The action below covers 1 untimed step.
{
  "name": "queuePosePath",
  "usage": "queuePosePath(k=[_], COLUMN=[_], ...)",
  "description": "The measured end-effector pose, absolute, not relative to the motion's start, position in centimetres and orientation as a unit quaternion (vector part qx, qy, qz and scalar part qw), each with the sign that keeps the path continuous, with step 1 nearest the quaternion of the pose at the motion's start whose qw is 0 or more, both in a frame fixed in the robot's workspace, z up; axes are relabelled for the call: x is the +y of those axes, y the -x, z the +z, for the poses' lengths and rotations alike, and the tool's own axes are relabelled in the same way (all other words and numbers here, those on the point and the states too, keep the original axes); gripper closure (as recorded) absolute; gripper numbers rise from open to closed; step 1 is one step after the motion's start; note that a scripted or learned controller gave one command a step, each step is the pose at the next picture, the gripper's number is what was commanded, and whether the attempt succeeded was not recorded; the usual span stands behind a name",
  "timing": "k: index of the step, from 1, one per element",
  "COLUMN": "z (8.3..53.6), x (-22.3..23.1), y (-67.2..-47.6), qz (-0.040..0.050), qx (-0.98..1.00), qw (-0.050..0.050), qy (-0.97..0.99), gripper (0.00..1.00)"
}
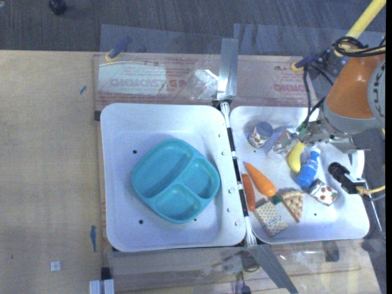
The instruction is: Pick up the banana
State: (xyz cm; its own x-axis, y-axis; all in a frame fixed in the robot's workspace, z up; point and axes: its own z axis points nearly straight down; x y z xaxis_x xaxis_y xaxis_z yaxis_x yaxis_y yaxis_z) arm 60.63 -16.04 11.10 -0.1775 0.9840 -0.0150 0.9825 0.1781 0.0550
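Two white bins are set side by side on the desk (43,164). The left bin (116,127) is occupied by a teal divided plate (176,179), laid at a slant near its middle.

The right bin (349,222) is crowded. A small blue-and-white cup (261,133) is set near its far left corner. The banana (295,158) is found just right of the cup, toward the far edge, with a blue bottle (308,171) touching its near end. An orange carrot (261,180) is laid at a slant near the left wall, with a thinner red-orange piece (247,192) beside it along that wall. Toward the near edge, a square cracker-like piece (270,218) and a pizza slice (294,204) are placed together. A small red-and-white box (324,193) is set right of them.

The gripper (285,142) is positioned in the right bin, just beside the banana's far end; whether it is apart or together cannot be told.

The desk is of pale wood. Clear sheeting (159,78) is taped behind the bins, and dark grey floor (184,5) is seen beyond the desk's far edge.
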Motion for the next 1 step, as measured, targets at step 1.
queuePosePath(k=[1], z=[12.67], x=[-16.13], y=[-60.89], qz=[0.019], qx=[0.767], qw=[0.027], qy=[-0.641], gripper=[1.0])
